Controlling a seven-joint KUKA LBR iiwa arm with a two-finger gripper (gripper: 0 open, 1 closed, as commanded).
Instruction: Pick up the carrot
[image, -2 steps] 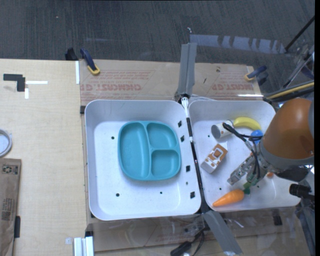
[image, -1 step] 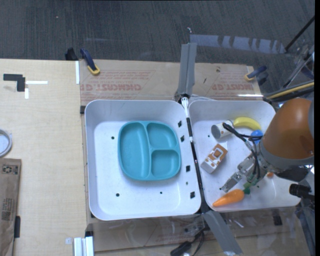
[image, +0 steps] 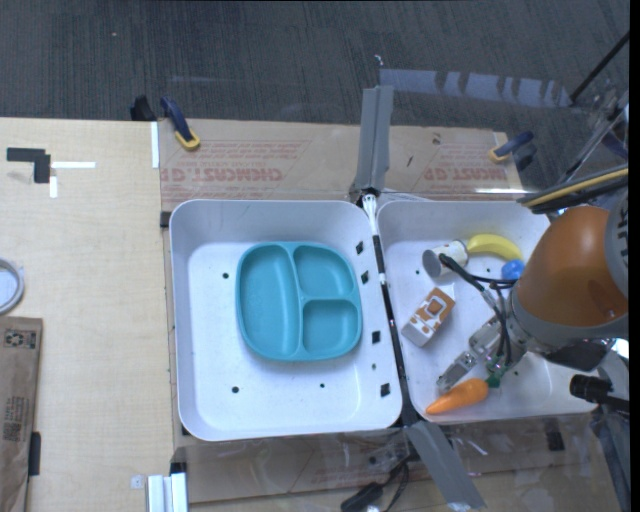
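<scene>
The carrot (image: 457, 396), orange with a green top at its right end, lies near the front edge of the right bin (image: 452, 206). My gripper (image: 466, 368) hangs low over the bin just above and behind the carrot, very close to it or touching its upper side. The carrot rests on the bin floor, and I cannot make out whether it sits inside the gripper. The arm's orange band (image: 572, 270) covers the right part of this bin.
A small brown-and-white box (image: 430, 314) lies left of the gripper. A banana (image: 495, 245), a white cup (image: 444, 258) and a blue object (image: 512, 268) sit at the back of the right bin. The left bin (image: 181, 300) holds a teal divided plate (image: 298, 300).
</scene>
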